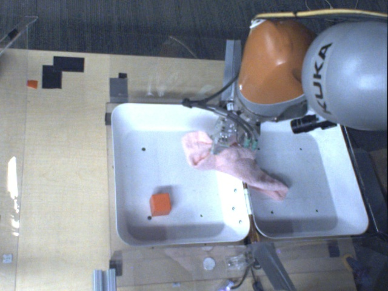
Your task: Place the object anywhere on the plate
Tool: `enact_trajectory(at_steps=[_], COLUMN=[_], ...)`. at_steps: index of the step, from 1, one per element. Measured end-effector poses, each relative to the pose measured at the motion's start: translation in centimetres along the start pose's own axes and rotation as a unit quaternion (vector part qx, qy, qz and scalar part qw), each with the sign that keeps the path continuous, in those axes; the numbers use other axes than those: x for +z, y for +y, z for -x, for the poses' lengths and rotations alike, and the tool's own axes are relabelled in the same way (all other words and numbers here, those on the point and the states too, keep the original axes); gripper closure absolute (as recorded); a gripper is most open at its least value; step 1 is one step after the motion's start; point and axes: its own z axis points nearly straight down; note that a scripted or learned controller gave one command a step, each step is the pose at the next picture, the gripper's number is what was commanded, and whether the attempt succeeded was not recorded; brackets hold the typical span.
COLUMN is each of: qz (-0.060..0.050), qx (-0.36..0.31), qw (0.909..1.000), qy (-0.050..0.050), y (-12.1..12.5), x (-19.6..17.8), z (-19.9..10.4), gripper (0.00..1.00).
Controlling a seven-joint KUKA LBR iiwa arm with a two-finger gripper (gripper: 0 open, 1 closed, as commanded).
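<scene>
Pale wooden bench (pixel 60 162) bearing two shallow white bins side by side. Nearest, a small orange block (pixel 160 204) in the view's left bin (pixel 130 162), well apart from the pink cloth (pixel 242 168). Cloth draped across the meeting rims, partly in the right bin (pixel 327 180). Just beyond the cloth's upper end, the gripper (pixel 233 137) under the orange-banded arm (pixel 273 59), right over it; opening cannot be told. By judgement: cloth not lifted clear, placing on the plate wholly left to do.
</scene>
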Motion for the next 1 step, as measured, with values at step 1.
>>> enact_trajectory(at_steps=[1], qz=[0.001], qx=[-0.095], qw=[0.9955], qy=[0.0], y=[4.87], x=[-0.15], z=[-1.7], gripper=[1.0])
